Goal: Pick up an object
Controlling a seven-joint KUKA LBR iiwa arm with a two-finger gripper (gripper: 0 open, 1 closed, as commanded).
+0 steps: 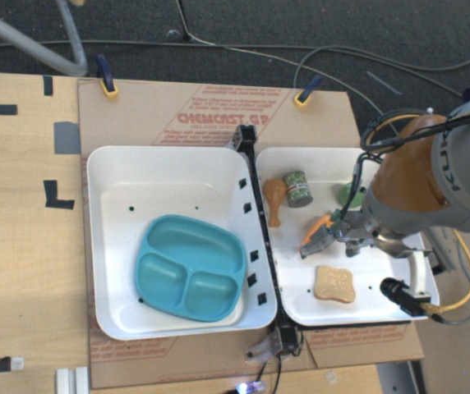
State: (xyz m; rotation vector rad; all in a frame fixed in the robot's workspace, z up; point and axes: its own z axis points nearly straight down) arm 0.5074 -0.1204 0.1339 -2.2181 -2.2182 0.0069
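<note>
My gripper [321, 243] is low over the middle of the right bin [399, 312], below the arm's orange band. A small orange piece [315, 228] lies right at its tip, touching or just beside it; a hold on it cannot be made out. A tan toast-like slice [334, 284] lies just in front of the gripper. A green can [297, 189] and a brown drumstick-shaped piece [274, 197] lie at the bin's back left. A green object [352, 194] peeks out from behind the arm.
A teal divided plate [191, 267] lies in the left bin [103, 171]. A black divider with clips [255, 220] runs between the two bins. Cables cross the dark floor behind the bench, and a yellow cable [457, 298] loops at the right bin's front corner.
</note>
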